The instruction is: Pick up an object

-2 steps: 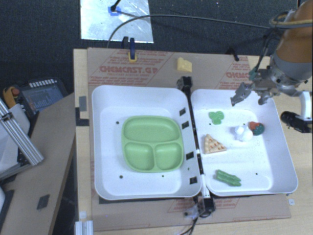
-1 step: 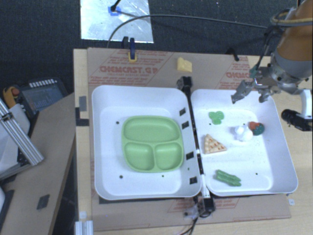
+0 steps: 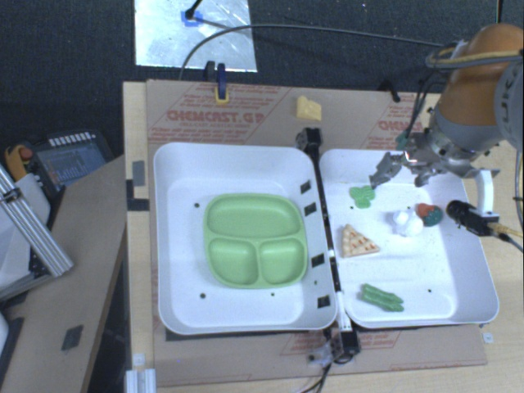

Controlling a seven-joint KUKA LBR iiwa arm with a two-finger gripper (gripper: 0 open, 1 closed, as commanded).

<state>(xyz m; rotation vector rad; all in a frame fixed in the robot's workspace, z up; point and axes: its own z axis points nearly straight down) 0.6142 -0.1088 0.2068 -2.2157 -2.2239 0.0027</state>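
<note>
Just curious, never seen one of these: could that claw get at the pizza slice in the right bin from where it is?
Probably yes. The pizza slice lies flat with open floor around it, and the claw hangs above the same bin, nothing between them.

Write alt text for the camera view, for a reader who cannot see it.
The arm's hand hovers over the right bin, above a small green piece, with a pizza slice toy, a green pod and small white and red items nearby. The left bin holds a green divided plate.
</note>
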